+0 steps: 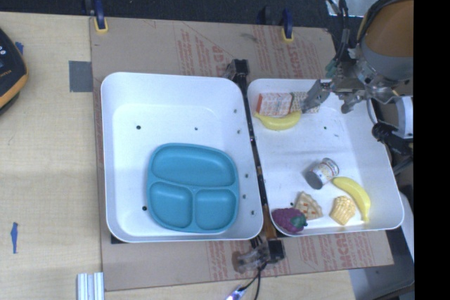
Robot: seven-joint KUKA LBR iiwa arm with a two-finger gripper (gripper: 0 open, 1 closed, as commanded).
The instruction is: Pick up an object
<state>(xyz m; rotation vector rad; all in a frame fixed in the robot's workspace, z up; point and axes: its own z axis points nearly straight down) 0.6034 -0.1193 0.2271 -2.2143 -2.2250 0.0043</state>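
**Gripper parked over the back of the right bin, nothing grabbed yet**

So you've got the gripper hanging at the upper edge of the right bin, right above the box and the curved banana tucked against that far wall. Can't tell from this angle how the claw is set, so don't count it as holding anything.

Your other candidates sit bunched in the lower right of the frame: a can on its side, a second banana, corn, a pizza slice and a purple eggplant. The left bin carries a blue divided plate.

My guess: it's lined up for the box or banana, since it's closest there.
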